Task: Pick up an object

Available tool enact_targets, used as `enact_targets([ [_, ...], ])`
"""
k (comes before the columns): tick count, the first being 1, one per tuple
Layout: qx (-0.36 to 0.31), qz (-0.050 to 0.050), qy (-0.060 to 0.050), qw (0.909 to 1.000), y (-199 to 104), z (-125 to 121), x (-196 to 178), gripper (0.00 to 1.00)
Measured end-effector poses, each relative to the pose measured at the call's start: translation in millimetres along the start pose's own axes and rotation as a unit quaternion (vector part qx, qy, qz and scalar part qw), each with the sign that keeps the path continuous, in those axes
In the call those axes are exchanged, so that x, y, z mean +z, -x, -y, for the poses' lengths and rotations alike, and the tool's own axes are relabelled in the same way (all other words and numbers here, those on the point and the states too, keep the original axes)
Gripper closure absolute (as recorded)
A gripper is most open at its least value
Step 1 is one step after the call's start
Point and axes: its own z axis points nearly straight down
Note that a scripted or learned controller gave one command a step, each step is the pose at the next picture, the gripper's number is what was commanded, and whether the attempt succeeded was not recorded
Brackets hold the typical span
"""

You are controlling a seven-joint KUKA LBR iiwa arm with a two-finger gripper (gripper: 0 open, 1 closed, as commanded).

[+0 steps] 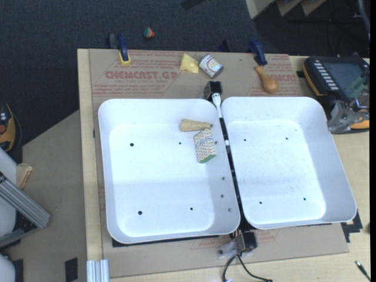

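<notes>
The speckled packet, white with a fine green pattern, lies flat in the bin on the view's left, near that bin's far right corner and close to the wall it shares with its neighbour. Just beyond it, touching or nearly touching its far edge, lies a tan cone-shaped piece on its side, with its narrow end pointing towards the seam between the bins. These two are the objects I have within a bin. The rest of that bin's floor shows a few small dark dots. The bin on the view's right sits edge to edge with the first, and its floor is lightly speckled. As for my hand, I cannot tell whether it is open, closed or gripping anything. Both bins rest on a brown sheet printed with red lettering, which lies on the table. On that sheet, beyond the bins, I see a yellow wedge just beside a small white cylinder lying on its side, and further right an orange-brown wooden piece. A black-and-white tool lies at the far end of the seam between the bins. Two blue clamps grip the sheet's far edge. A control pendant with a dark screen sits at the table's far right, and a small coloured ball lies on the dark carpet beyond.
</notes>
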Motion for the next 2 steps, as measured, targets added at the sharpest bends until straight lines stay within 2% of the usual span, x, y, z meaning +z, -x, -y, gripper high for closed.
enact_targets([
  [1,-0.005,-0.004,-0.008,1.0000,-12,1,80,1.00],
  [2,0.001,0.002,0.000,1.0000,118,0,51,1.00],
])
